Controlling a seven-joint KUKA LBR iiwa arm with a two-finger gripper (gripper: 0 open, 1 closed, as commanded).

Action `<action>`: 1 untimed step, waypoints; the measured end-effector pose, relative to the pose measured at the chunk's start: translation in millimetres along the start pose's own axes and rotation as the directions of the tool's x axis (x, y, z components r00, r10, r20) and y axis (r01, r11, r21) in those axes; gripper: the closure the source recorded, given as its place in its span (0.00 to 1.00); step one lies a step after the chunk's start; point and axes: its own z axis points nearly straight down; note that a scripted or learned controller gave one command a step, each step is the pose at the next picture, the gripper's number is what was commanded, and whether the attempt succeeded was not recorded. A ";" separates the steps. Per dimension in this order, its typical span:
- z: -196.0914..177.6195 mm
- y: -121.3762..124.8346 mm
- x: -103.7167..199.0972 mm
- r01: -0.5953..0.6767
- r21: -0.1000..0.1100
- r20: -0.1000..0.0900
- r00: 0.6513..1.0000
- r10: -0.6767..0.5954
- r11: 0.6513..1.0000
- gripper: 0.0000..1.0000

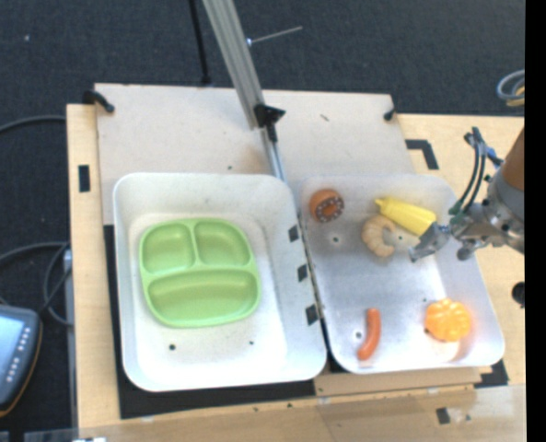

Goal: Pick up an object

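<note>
Here's the right bin (346, 274), and it carries the candidates. A yellow corn cob (405, 215) lies near the far edge, tilted, and just in front of it, touching or very nearly so, sits a tan ring-shaped pastry (379, 236). To their left, apart from both, a small brown-orange round piece (326, 205) rests near the bin's far left corner. Down at the near side, an orange-red sausage (370, 333) lies lengthwise, and well to its right an orange pumpkin-like piece (447, 320) sits by the near right corner.

The pincer (426, 243) comes in from the right, low over the bin, its tip just beside the pastry and under the end of the corn cob. Whether it is open or closed I cannot tell; nothing is seen between its tips.

Over in the left bin (282, 339), a green divided plate (199, 272) lies flat, three compartments. Both bins sit side by side on the tabletop (180, 127), and a slanted metal rail (231, 40) rises behind them.
</note>
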 end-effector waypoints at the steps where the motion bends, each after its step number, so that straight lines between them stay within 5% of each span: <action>1: 9.5 -36.3 55.1 0.006 0.004 -0.001 1.000 -0.006 1.000 0.00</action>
